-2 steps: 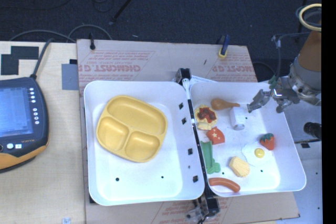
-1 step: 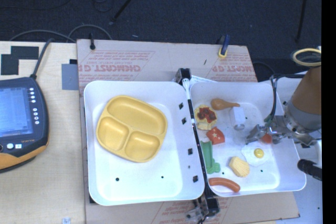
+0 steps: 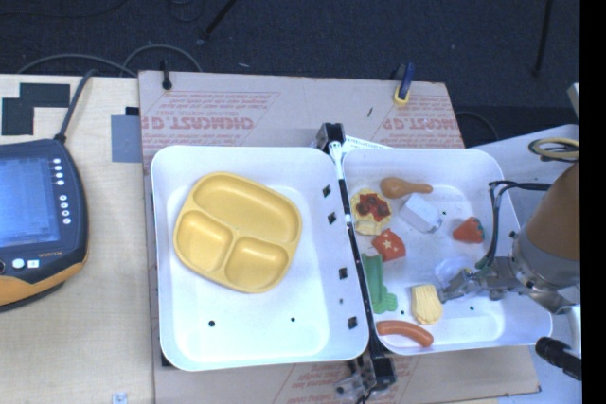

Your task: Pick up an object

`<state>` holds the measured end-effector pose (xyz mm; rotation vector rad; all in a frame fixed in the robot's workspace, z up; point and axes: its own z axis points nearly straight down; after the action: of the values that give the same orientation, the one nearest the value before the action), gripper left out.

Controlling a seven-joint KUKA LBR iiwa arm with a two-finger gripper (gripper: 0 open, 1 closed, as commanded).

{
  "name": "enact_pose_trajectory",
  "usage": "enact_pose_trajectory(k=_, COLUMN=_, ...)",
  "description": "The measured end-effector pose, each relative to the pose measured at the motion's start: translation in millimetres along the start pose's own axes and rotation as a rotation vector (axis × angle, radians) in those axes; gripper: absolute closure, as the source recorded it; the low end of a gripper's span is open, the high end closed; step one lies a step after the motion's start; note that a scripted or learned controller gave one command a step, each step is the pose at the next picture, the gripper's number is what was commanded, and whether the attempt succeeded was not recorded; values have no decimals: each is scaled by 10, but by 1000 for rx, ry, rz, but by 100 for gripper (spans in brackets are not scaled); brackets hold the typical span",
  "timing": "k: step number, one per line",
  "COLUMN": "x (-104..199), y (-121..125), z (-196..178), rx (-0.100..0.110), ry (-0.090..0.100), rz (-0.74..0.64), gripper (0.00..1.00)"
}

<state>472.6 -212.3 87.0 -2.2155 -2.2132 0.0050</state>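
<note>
The corn (image 3: pixel 427 304), a yellow cob, lies low in the right bin (image 3: pixel 492 331), just left of the gripper (image 3: pixel 458 285), which hangs over the bin's middle with its dark fingers pointing left; how far they are parted cannot be told, and nothing can be seen between them. Below the corn a sausage (image 3: pixel 405 332) lies along the bin's near edge. Left of the corn a green vegetable (image 3: pixel 378 284) runs along the bin's left wall, with a red tomato-like piece (image 3: pixel 389 245) just above it and a pizza slice (image 3: pixel 369 210) above that. A brown drumstick (image 3: pixel 405 188) sits near the far side, a white block (image 3: pixel 420 214) just below it, and a strawberry (image 3: pixel 468 230) to the right, above the gripper. The arm (image 3: pixel 554 237) reaches in from the right edge. The left bin (image 3: pixel 189 336) holds a yellow divided plate (image 3: pixel 236 231). Both bins rest on cardboard (image 3: pixel 237 114), and a tablet-like pendant (image 3: pixel 33 218) lies on the bench at far left.
</note>
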Motion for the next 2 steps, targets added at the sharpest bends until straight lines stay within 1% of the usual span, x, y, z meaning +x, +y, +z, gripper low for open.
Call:
enact_pose_trajectory(k=1, x=366, y=707, z=2, rx=-8, ry=-3, rz=-6, gripper=0)
enact_pose_trajectory(k=2, x=895, y=924, z=-4, rx=-7, ry=-8, rz=-3, gripper=0)
